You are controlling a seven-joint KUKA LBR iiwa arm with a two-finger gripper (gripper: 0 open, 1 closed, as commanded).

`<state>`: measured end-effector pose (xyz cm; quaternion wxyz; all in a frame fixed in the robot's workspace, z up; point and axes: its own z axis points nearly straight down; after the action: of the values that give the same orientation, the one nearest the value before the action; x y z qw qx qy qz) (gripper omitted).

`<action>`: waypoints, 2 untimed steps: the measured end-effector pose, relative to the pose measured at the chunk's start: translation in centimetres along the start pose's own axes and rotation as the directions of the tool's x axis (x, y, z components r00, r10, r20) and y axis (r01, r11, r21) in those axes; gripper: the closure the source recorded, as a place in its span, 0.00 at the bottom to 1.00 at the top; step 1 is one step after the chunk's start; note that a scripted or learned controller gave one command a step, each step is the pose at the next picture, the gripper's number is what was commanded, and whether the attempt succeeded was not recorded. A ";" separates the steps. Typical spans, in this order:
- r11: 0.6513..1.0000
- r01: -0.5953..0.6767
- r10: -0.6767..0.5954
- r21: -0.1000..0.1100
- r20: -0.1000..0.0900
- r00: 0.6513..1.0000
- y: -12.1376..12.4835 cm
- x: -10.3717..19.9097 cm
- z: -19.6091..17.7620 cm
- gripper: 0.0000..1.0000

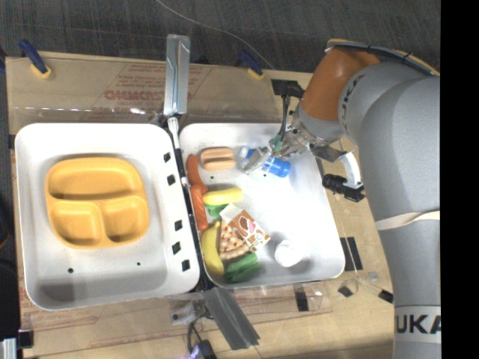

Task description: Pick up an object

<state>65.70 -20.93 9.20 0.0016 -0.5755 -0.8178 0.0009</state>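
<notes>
One pincer (271, 155), low in the upper part of the right bin (318, 223), just right of frame centre; fingers too blurred among clutter to call parted or closed — cannot tell. Touching or nearly touching a blue object (278, 167) at the tips, with a small silvery-blue item (251, 158) just to its left; no sure sign of anything held between the fingers.

Nearest candidate for the pick: that blue object, in the bin's upper middle. Probably best to centre over it, keep clear of the hot dog bun (217, 158) to the left, close squarely and lift straight up before travelling.

Further out, along the bin's left wall toward the lower centre of the frame: red sausages (196, 188), yellow corn-like piece (223, 196), pizza-slice card (245, 234), banana (210, 250), green vegetable (241, 268), and a white cup (287, 254) toward the lower right. Left bin (30, 268) with a yellow divided tray (97, 200), well apart.

Legible writing: "UKA" on the arm's base at lower right; faint reddish print on the clear sheet at upper left, unreadable.
</notes>
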 end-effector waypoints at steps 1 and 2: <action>1.000 0.006 -0.006 -0.002 0.001 1.000 0.2 0.0 -1.2 1.00; 0.993 -0.118 0.118 -0.009 0.004 0.993 1.6 4.0 -9.4 1.00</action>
<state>65.92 -16.63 18.64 -0.0029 -0.6226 -0.7825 -0.0015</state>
